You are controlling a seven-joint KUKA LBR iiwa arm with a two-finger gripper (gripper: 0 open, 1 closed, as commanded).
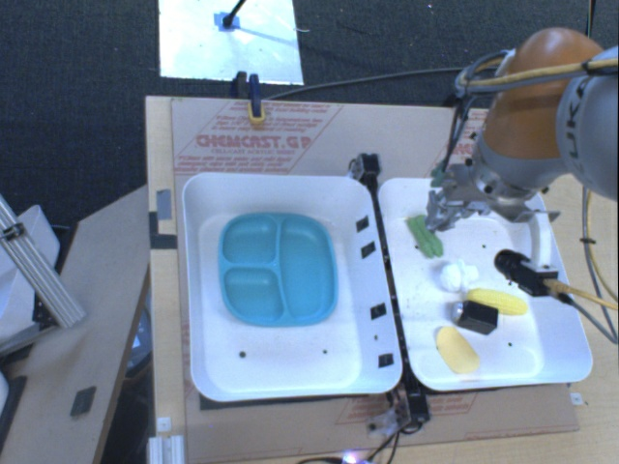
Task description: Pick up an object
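The tool [437, 213] hangs low over the far left part of the right bin [571, 356], just above the far end of a green vegetable piece [424, 237], which lies flat on the bin floor near the bin's left wall, running from far to near. Whether the tool is wide or narrow I cannot tell; nothing is seen held in it.

To do the pick well, the tool should come straight down centred over the green piece, with the closing direction set across its narrow width rather than along its length, and low enough to take it near the bin floor without scraping. The left wall is close, so there is little room on that side.

From the tool, the green piece sits directly below and slightly nearer to the camera; they look almost touching, though contact cannot be confirmed. Other candidates lie nearer and to the right: a white lump [453, 276], a corn cob [498, 302], a black block [478, 316] and a yellow lemon-like piece [456, 349]. The left bin [208, 356] holds a blue divided plate [279, 267].
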